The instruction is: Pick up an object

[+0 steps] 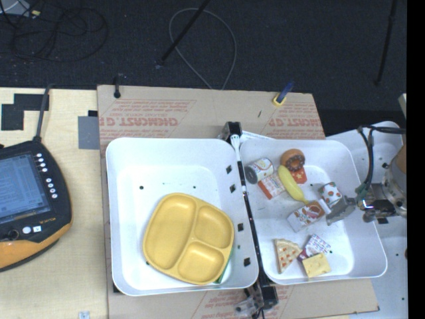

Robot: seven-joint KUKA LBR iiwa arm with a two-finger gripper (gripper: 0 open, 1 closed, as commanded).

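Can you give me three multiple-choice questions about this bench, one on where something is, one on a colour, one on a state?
1. Where does the banana lie?
A. left bin
B. right bin
C. on the cardboard

2. What colour is the divided plate?
A. yellow
B. blue
C. red

3. How does the pizza slice lie?
A. flat on the bin floor
B. held in the pincer
C. on the plate

Answers: 1 B, it lies among the toy foods on the arm's side. 2 A, it is plain yellow all over. 3 A, it rests flat near the front wall.
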